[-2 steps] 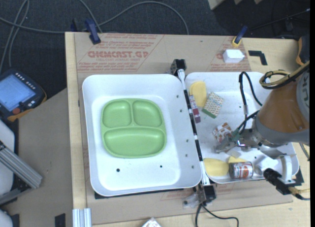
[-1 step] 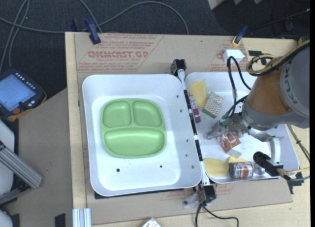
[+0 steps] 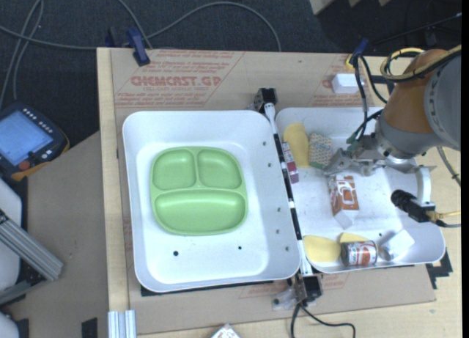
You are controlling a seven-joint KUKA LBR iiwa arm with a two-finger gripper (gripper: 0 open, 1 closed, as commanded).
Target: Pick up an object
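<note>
On the brown board (image 3: 176, 80), red "CHEMCAST GP" reads; whether the claw (image 3: 344, 159) is parted, I cannot tell.

Two bins side by side on the bench (image 3: 220, 72). In the left bin (image 3: 139, 182), a divided tray (image 3: 198, 190), near its middle. In the right bin (image 3: 432, 245), a banana (image 3: 295, 138) at the back by the shared wall, a mesh pouch (image 3: 319, 149) just right of it, a carton (image 3: 344, 196) in the centre (directly before the gripper (image 3: 352, 157)), a can (image 3: 360, 254) at the front edge, a rounded piece (image 3: 321, 248) just left of the can.
</note>
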